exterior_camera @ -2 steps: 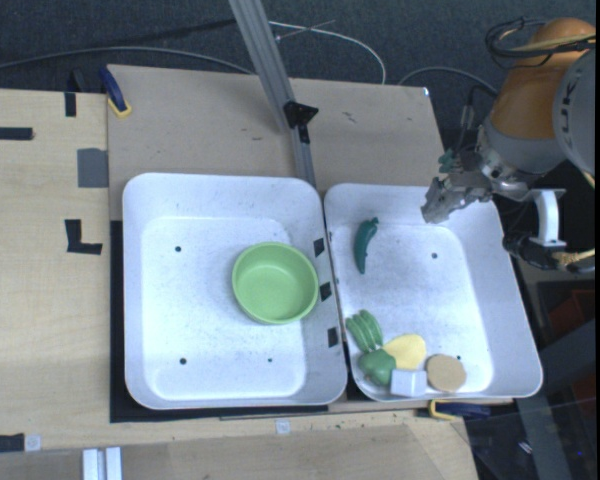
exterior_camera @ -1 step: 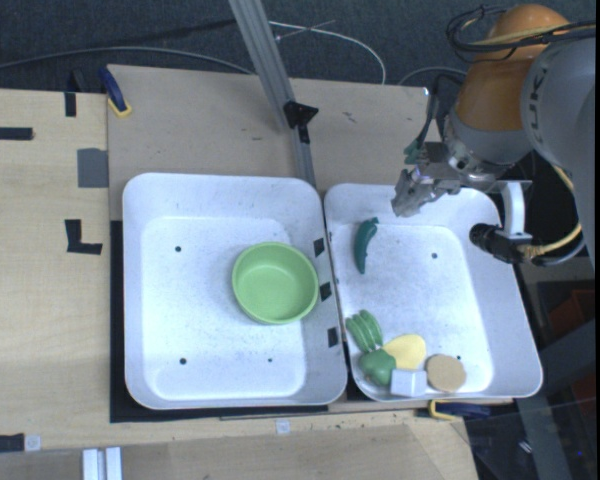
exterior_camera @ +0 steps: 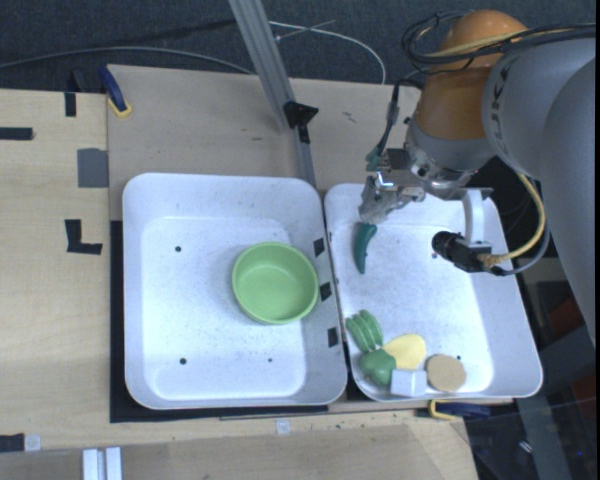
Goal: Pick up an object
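Note:
My gripper (exterior_camera: pixel 374 211) hangs over the far left corner of the right bin (exterior_camera: pixel 500 298). Its fingers are shut on the top end of a slim teal object (exterior_camera: pixel 363 247), which dangles straight down from them beside the bin's left wall. At the near end of the right bin lie a green leafy toy (exterior_camera: pixel 365 328), a round green piece (exterior_camera: pixel 377 366), a yellow piece (exterior_camera: pixel 407 349), a small white block (exterior_camera: pixel 408 382) and a tan disc (exterior_camera: pixel 445 372). A light green bowl (exterior_camera: pixel 274 283) sits upright in the middle of the left bin (exterior_camera: pixel 160 268).
A grey metal pole (exterior_camera: pixel 265 53) slants down to the far edge between the bins. A black fitting with a cable (exterior_camera: pixel 462 251) sticks out of the wrist over the right bin. The wooden bench (exterior_camera: pixel 40 298) spreads to the left.

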Robot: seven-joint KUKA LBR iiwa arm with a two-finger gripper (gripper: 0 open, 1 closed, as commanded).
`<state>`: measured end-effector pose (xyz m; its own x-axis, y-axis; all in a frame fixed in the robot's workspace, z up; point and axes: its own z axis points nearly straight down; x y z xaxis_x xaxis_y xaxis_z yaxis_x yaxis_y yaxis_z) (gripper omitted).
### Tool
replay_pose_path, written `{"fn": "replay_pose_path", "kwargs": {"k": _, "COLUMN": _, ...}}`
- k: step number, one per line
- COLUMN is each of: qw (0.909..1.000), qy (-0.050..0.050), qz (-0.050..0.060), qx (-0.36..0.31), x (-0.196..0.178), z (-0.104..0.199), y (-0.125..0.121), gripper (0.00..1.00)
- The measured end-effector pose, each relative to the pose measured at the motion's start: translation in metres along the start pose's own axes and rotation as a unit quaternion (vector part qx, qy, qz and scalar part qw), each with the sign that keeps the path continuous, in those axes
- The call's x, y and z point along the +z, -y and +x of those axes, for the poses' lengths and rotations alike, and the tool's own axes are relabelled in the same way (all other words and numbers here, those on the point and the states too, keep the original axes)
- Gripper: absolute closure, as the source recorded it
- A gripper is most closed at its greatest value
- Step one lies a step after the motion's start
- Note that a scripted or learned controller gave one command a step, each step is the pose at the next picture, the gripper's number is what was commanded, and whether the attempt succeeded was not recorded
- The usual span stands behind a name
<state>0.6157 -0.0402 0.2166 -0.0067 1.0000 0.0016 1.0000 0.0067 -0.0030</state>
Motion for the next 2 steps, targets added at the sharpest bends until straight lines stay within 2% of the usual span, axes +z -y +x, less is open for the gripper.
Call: {"fn": "replay_pose_path", "kwargs": {"k": 2, "qw": 1.0, "qy": 0.0, "qz": -0.001, "qx": 0.0, "x": -0.02, "z": 0.103, "y": -0.005, "gripper": 1.0}}
